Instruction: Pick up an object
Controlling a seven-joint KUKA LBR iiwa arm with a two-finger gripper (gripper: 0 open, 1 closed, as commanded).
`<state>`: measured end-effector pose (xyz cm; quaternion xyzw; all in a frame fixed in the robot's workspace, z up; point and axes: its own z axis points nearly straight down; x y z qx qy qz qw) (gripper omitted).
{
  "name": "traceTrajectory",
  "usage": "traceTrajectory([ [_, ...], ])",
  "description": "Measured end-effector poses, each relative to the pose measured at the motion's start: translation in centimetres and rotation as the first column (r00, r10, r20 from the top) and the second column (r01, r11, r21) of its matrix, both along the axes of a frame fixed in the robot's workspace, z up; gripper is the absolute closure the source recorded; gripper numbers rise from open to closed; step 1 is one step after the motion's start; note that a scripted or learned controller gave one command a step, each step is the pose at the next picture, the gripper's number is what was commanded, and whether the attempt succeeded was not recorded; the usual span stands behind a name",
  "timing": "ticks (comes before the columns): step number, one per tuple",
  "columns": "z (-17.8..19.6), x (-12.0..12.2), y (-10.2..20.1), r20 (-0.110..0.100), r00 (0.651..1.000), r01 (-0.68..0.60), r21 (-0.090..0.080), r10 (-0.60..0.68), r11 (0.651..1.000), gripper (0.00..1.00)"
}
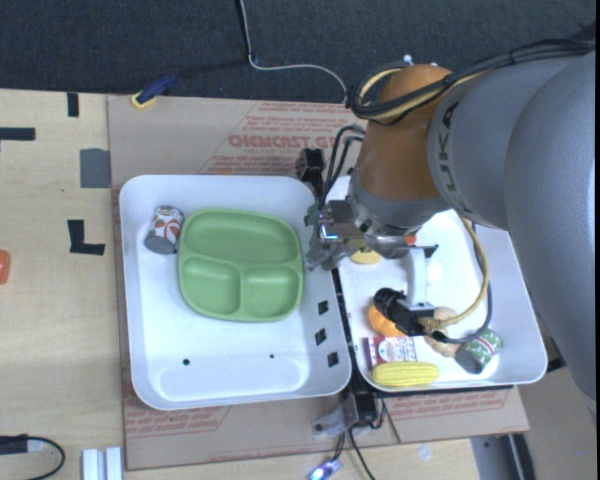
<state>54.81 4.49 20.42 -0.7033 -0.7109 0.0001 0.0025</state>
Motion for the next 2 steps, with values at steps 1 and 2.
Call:
traceTrajectory([
  [1,9.5,1.9,11.5,0.013,1.000,-0.004,0.002,0.004,1.000,1.00],
  [2,25.0,0.4,7.3,0.021,1.000,0.010,0.000,-0.010,1.000,1.00],
])
